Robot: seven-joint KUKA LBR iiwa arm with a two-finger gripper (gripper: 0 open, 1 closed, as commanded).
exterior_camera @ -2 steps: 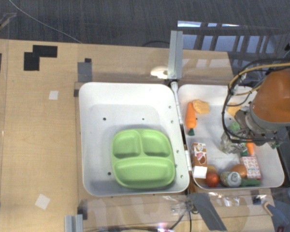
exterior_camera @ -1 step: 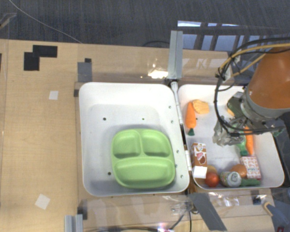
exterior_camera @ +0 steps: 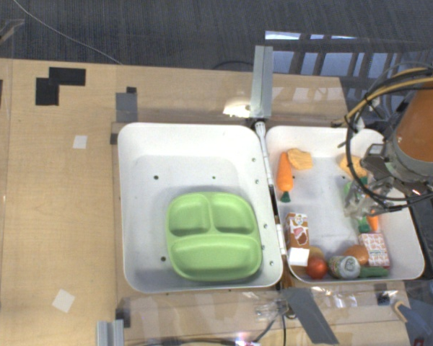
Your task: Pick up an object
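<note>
Crowded along the right bin's near wall sit a red tomato, a can and small cartons. Beside it, a green divided plate fills the left bin. Farther back lies a carrot. The gripper hangs over the right bin; its grip cannot be judged.

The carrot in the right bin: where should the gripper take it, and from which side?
Grip the carrot across its orange body, near the middle, coming straight down from above. It lies flat and lengthwise, green tip toward the camera, so closing across the narrow width probably works. The bin's dividing wall sits close alongside, leaving little finger clearance there.
</note>
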